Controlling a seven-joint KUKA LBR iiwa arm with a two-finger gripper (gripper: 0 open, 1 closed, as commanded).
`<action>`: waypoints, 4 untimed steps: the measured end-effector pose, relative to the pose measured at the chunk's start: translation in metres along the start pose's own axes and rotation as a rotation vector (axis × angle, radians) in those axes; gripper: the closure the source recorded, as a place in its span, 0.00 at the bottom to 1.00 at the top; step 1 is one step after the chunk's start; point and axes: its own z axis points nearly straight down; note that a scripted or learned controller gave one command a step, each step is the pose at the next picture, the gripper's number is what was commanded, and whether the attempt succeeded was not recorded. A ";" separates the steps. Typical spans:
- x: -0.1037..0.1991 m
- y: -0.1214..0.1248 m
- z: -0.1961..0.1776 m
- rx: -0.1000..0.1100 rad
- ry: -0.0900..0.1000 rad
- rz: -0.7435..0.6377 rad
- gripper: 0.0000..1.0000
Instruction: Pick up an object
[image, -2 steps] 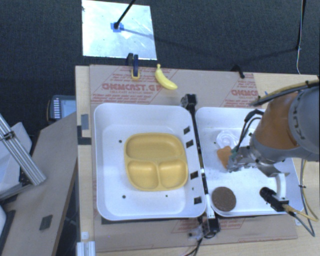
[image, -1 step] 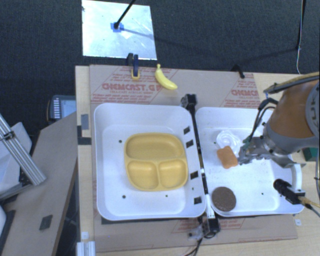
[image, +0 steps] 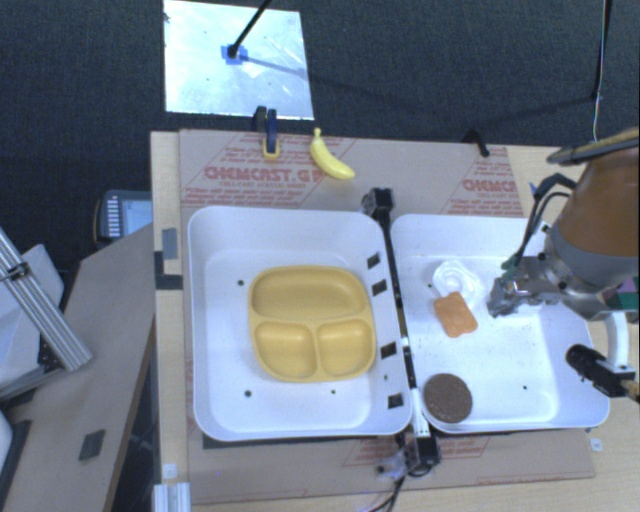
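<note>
Nearest, a brown round disc (image: 448, 397) lies at the right bin's (image: 520, 400) near left corner. Farther, an orange sponge-like block (image: 456, 315) touches a white crumpled piece (image: 455, 275). Just right, the gripper (image: 503, 297) hovers, seemingly approaching the block; whether it is open, I cannot tell.

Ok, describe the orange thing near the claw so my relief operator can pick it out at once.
Look in the right-hand white bin, toward its left side near the divider. The orange block lies there flat, just below a small white crumpled piece and above a dark brown round disc. It is the only orange, roughly rectangular item in that bin.
</note>
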 end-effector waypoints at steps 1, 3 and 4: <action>0.001 0.010 -0.061 -0.003 -0.001 -0.001 1.00; 0.055 0.034 -0.067 0.001 0.002 -0.006 1.00; 0.103 0.058 -0.047 0.002 0.002 -0.005 1.00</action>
